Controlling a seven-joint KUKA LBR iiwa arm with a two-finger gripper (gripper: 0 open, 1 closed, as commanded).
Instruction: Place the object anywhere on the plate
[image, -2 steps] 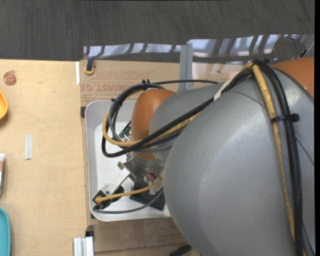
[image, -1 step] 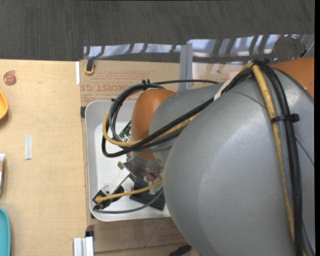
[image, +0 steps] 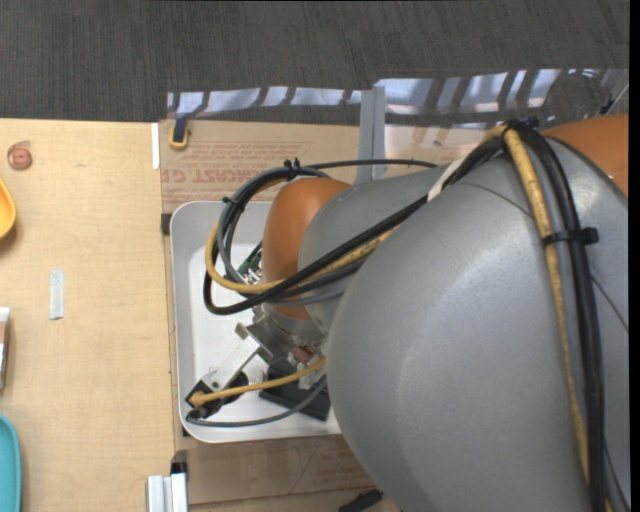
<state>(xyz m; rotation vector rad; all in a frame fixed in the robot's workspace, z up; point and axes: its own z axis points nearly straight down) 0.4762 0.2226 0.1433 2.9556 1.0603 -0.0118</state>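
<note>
Grey-and-orange KUKA arm (image: 470, 330) leans low over the white bin (image: 190, 300), its bulk masking the gripper (image: 285, 375), whose state cannot be told, and hiding any object or plate; which way either lies from the hand cannot be judged. Red print on the cardboard (image: 240, 165) behind is reversed and unreadable.

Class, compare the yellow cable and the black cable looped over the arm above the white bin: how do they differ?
The yellow cable is lighter and looks thicker; the black cable is dark and thinner. The yellow cable runs lower across the orange band; the black cable arcs higher, above it. Both loop over the white bin and run up the arm.
</note>
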